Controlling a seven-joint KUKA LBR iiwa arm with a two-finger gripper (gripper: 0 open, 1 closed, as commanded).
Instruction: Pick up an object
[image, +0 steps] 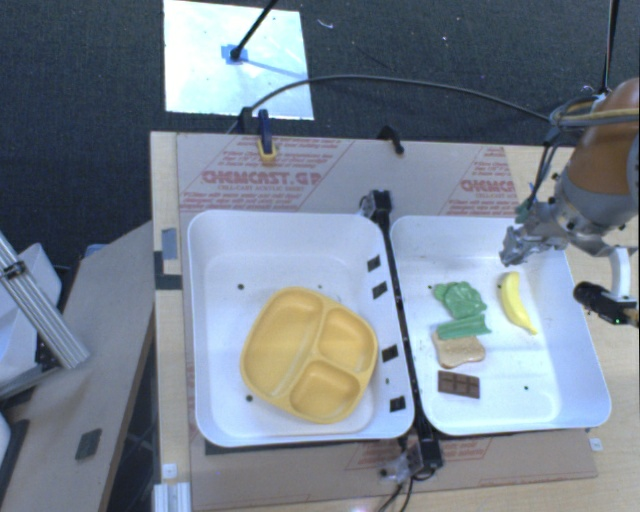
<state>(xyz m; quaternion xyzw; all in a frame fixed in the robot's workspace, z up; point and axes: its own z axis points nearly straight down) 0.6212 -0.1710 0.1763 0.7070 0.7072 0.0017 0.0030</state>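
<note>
The gripper (520, 246) hung over the far right part of the right bin (570, 400), just above the top end of the banana (517, 301). Whether it was wide or narrow could not be told, and nothing showed in its grasp. The banana lay lengthwise near the bin's right side. To its left sat a green toy (459, 298) with a green piece (463, 327) below it, then a tan slice (460, 350), and nearest the camera a brown chocolate bar (459, 384). The left bin (215, 300) held a yellow divided tray (309, 353), lying flat.
</note>
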